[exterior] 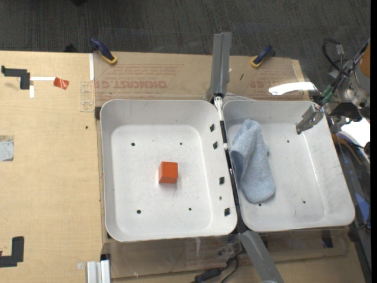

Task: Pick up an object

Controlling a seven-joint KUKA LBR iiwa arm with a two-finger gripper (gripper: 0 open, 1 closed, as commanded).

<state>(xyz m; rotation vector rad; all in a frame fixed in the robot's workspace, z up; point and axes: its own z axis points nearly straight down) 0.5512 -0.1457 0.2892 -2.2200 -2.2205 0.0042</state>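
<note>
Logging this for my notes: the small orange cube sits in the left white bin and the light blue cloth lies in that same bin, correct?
Not quite. The small orange cube sits in the left white bin, but the light blue cloth lies in the right white bin, as the camera view shows.

An orange block (pixel 168 172) sits in the left bin (pixel 118 217), a blue cloth (pixel 252 161) in the right bin (pixel 318 205).

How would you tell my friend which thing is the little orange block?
Find the two white trays side by side and look in the left tray. Near its middle sits the orange block, a small cube all alone on the white floor. The blue-grey cloth lies in the other tray; it is soft, floppy and much bigger.
</note>
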